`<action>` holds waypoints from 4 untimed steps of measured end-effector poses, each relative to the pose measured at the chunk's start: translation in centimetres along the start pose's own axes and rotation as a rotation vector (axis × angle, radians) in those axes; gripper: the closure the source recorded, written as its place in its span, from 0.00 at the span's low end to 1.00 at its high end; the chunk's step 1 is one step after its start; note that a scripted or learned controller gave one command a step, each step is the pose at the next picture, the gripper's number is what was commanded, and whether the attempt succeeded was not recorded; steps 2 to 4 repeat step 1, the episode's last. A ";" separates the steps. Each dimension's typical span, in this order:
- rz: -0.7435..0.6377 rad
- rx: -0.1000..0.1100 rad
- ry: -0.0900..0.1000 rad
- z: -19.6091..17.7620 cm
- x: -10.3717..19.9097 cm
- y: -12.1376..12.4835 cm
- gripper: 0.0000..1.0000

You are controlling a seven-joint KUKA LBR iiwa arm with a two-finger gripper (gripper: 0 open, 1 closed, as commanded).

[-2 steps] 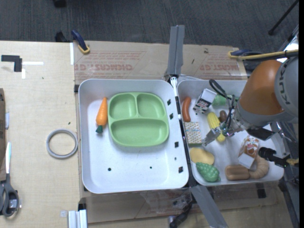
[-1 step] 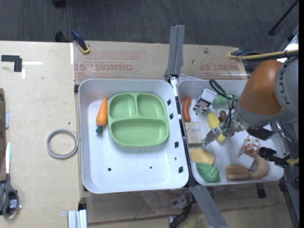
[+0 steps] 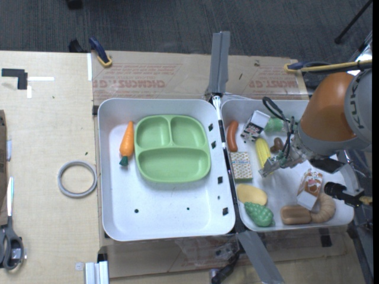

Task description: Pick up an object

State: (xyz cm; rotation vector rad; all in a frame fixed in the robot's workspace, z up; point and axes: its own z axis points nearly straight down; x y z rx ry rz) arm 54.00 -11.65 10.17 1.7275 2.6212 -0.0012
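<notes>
Where two bins sit, one carrot, one tray

Even bright overhead light, soft shadows, slightly soft focus.

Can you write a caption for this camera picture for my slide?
Robot gripper hovers over toy food in the right bin; green plate and carrot sit left.

- KUKA iiwa arm enters from the right of the camera view, grey links, orange band above the wrist.
- Wrist angled down and to the left.
- Tool low at the arm's left end, tip pointing down-left.
- Black cabling runs along the wrist to the tool.
</notes>
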 end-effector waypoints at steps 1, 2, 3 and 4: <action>0.035 0.001 0.001 -9.0 1.3 9.4 1.00; 0.035 0.001 0.001 -9.0 1.3 9.4 1.00; 0.035 0.001 0.001 -9.0 1.3 9.4 1.00; 0.035 0.001 0.001 -9.0 1.3 9.4 1.00</action>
